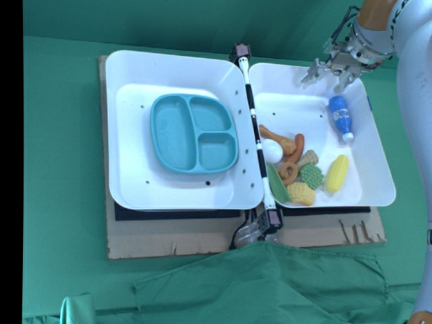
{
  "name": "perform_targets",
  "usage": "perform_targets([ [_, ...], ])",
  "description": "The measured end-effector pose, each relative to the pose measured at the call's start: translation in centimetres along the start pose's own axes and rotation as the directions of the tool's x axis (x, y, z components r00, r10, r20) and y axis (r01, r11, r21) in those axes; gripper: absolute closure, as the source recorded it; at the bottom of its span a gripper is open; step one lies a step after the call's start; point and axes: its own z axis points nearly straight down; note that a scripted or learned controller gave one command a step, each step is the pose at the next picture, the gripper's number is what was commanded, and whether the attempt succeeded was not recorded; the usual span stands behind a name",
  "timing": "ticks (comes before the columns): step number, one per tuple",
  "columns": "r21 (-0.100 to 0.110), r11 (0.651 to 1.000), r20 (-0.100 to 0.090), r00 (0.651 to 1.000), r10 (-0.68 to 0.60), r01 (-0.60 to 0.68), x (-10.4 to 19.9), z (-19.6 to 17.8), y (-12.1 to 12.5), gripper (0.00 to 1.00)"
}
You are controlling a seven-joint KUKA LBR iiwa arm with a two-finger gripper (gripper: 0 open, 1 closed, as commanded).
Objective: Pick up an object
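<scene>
**Over the right bin's far rim, the gripper hangs with nothing in it**

On the left side of the bench, a white bin [128, 181] holds a teal divided plate [194, 133] with three compartments, lying flat near the bin's middle and turned slightly askew. Between the two bins runs a thin black-and-white rod [253, 123], lying along their shared edge from the far side to the near side.

Just right of that rod, the right bin [378, 187] holds a cluster of toy food in its near-left part: a white egg [271, 152] touching an orange carrot-like piece [279, 140], a reddish sausage [298, 147] beside them, a small brown ring [289, 173], a green leaf-shaped piece [275, 181] against the bin's left wall, a yellow corn chunk [301, 194], and a green knobbly ball [311, 175]. Just right of the ball lies a yellow corn cob [337, 173], tilted and apart from the rest.

Further back in the same bin, a blue bottle [341, 117] lies on its side, its cap pointing toward the near edge.

Above the bin's far rim, just beyond the bottle and not touching it, hovers the gripper [329, 75], its fingers spread apart with nothing between them. The grey arm [413, 79] with its orange band comes down the right side.
</scene>
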Motion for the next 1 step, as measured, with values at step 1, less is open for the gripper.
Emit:
perform_targets([
  [1,-0.003,1.000,-0.001,1.000,-0.002,0.002,-0.18,-3.59,-0.02,0.00],
])
